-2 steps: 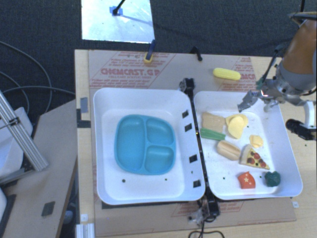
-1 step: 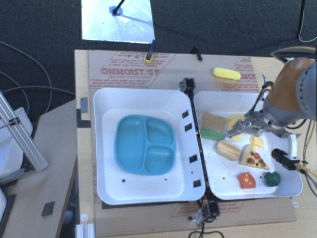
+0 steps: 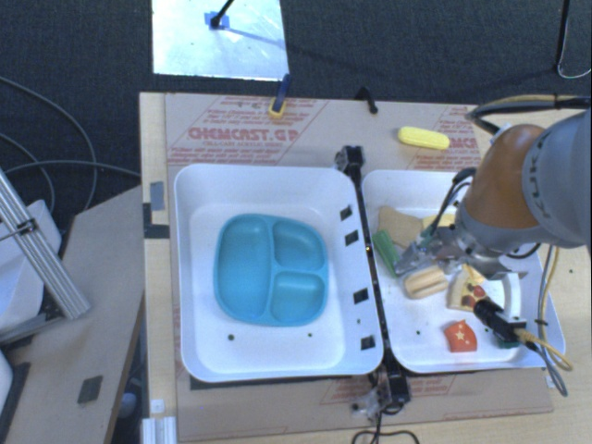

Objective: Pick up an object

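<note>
My gripper point(image 3: 424, 255) is low in the right bin point(image 3: 435, 363), at its left middle, reaching in from the right under the grey arm and orange band point(image 3: 504, 188). It hovers over or touches a tan bun-shaped piece point(image 3: 425, 283). A green item point(image 3: 384, 249) lies just left of it and a tan bread slice point(image 3: 398, 222) sits behind. A pale wedge with red spots point(image 3: 462, 292) rests to the right of the bun. A red strawberry-like piece point(image 3: 461, 337) lies near the bin's front. The arm hides the right bin's back right part.
The left bin point(image 3: 199, 340) holds a blue divided plate point(image 3: 271, 269). A yellow banana-like toy point(image 3: 424, 138) lies on the bench behind the right bin. Black clips point(image 3: 361, 294) run along the wall between the bins. Cables point(image 3: 546, 345) hang at the right bin's front right.
</note>
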